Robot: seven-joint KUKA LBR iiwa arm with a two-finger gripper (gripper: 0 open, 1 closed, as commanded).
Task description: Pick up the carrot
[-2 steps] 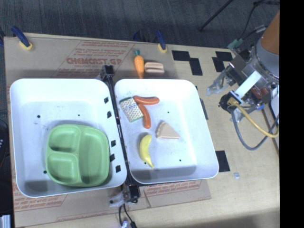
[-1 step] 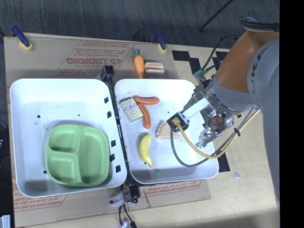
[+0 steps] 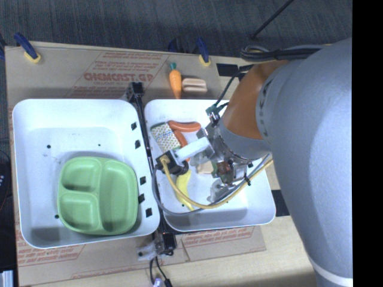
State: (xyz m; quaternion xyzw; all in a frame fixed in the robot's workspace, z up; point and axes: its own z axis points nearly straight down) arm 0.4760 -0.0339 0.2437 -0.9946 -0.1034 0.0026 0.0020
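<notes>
The carrot [image 3: 174,82], small and orange with a green top, lies on the cardboard behind the right bin [image 3: 257,211], outside both bins. My gripper [image 3: 218,187] is down inside the right bin near its middle, well in front of the carrot and not touching it. The grey arm and its orange band cover the bin's right side.
A beige and pink block [image 3: 194,86] lies just right of the carrot. The right bin holds an orange-red sausage-like piece [image 3: 184,126], a grey speckled item [image 3: 161,136] and a yellow item [image 3: 182,185]. A green divided plate [image 3: 99,196] sits in the left bin [image 3: 36,115].
</notes>
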